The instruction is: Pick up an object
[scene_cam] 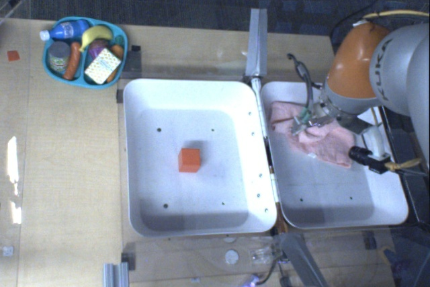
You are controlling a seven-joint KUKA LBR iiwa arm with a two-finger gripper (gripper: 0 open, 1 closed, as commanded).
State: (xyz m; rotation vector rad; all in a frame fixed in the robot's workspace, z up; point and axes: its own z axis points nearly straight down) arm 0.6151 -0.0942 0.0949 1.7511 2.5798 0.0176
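Orange block [190, 160]: centre of left bin [138, 144], rigid, light by look, flat faces suit pinch across sides. Pink cloth [316, 134]: right bin [336, 212], far half, soft, limp, bunch at fold. Gripper [304, 119] down on cloth; finger opening and any hold cannot be told, view too coarse.

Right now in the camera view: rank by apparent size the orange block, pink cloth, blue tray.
1. pink cloth, though the gripper covers part of it
2. blue tray of toy food, close behind, so 1 and 2 are not certain
3. orange block, clearly smallest
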